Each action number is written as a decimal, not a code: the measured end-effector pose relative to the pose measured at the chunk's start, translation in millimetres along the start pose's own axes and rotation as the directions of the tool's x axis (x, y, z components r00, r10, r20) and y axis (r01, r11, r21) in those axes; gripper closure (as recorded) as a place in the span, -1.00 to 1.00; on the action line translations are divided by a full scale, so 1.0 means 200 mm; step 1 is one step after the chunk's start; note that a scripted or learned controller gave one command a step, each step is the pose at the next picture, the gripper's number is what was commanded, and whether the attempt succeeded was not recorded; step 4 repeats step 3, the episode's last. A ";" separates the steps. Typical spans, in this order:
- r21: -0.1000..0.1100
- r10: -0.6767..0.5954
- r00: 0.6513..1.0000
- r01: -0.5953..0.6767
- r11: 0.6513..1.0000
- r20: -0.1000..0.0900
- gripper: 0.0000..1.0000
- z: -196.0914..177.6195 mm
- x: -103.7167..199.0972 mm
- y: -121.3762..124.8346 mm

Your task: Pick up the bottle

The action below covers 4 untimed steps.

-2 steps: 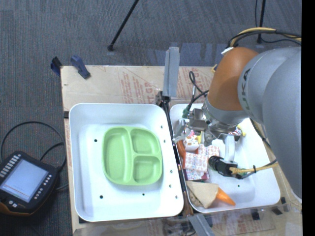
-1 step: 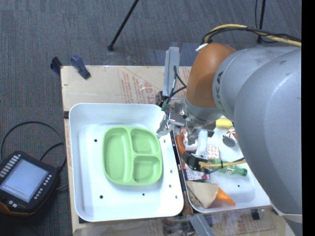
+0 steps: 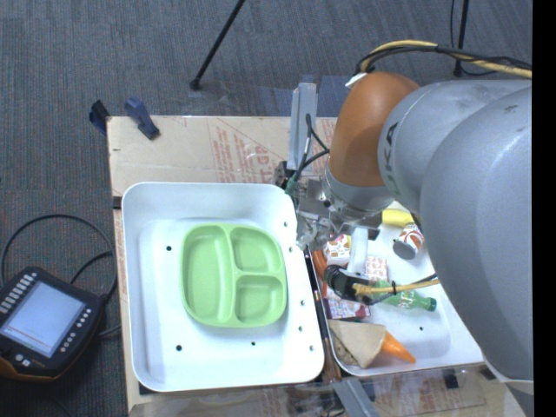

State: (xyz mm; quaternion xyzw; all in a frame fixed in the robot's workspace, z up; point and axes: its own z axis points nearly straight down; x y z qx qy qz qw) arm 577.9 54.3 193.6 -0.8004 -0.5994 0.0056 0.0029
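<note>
The bottle (image 3: 407,300) is green with a yellow and red label. It lies on its side in the right bin (image 3: 459,341), neck pointing right. My gripper (image 3: 314,229) hangs under the orange wrist band, low over the right bin's left edge, up and to the left of the bottle. The wrist body hides the gripper's tips. I see nothing held in it.
Around the bottle lie a white and red box (image 3: 339,248), a small can (image 3: 407,241), a yellow item (image 3: 395,218), a brown wedge (image 3: 357,341) and an orange carrot (image 3: 397,348). A green divided plate (image 3: 234,274) sits in the left bin (image 3: 132,233). The arm covers the right bin's far side.
</note>
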 end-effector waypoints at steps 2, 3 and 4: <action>-0.008 -0.041 0.999 0.041 0.999 -0.002 1.00 -0.94 0.04 -0.56; -0.008 -0.141 0.990 0.141 0.990 -0.002 1.00 -1.21 -0.69 -0.19; -0.008 -0.141 0.990 0.141 0.990 -0.002 1.00 -1.21 -0.69 -0.19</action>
